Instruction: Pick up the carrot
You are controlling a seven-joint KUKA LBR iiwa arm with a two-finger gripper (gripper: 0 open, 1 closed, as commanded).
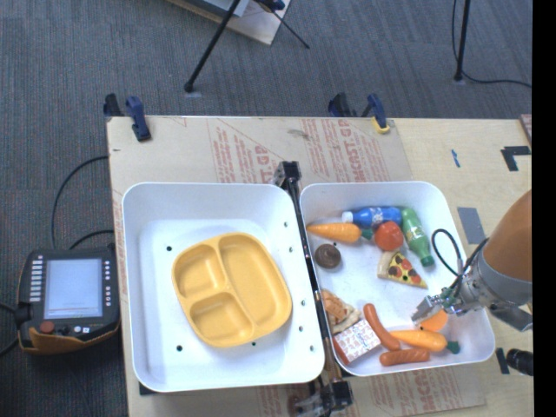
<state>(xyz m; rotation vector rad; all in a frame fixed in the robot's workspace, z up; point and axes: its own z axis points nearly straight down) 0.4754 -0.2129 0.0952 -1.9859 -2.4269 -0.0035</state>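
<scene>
Camera view, lower right: gripper (432,309) — grip state indiscernible — sits just above a carrot (424,340) lying left-to-right, another carrot (334,231) well up-left.

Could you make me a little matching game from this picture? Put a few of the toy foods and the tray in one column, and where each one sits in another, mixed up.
Things:
1. yellow divided tray
2. pizza slice
3. green bottle
4. carrot with the green top

Places:
A. right bin, far side, near its left wall
B. left bin, in the middle
C. right bin, far side, near its right wall
D. right bin, just in front of the tomato

Pairs: 1-B, 2-D, 3-C, 4-A
</scene>
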